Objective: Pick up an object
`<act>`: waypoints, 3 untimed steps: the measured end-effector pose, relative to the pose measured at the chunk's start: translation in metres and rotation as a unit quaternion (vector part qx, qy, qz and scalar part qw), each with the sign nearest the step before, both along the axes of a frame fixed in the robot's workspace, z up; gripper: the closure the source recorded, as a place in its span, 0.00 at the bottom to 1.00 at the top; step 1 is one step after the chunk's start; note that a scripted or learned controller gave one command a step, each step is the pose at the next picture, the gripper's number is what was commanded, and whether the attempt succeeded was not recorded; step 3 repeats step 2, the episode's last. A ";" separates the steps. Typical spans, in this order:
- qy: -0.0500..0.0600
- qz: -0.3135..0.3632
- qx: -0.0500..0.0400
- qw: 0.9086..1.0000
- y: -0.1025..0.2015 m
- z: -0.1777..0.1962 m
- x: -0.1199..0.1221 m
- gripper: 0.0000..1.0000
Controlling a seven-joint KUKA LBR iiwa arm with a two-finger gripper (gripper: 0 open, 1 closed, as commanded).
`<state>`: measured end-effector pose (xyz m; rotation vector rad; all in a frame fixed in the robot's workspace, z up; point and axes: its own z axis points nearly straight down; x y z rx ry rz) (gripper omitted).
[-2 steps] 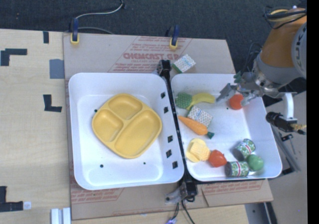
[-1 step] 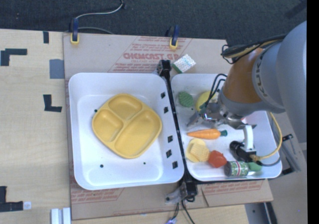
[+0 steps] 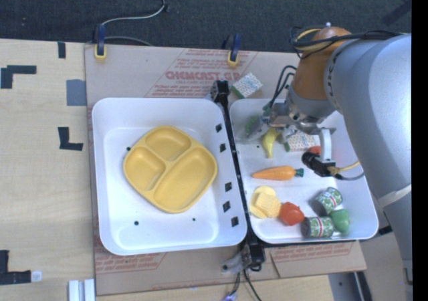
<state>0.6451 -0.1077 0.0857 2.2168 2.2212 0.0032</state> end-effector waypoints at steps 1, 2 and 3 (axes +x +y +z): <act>0.001 0.001 -0.001 1.000 0.000 0.010 0.000 1.00; 0.001 0.000 0.000 1.000 0.051 0.145 -0.047 1.00; 0.001 0.000 0.000 1.000 0.051 0.145 -0.047 1.00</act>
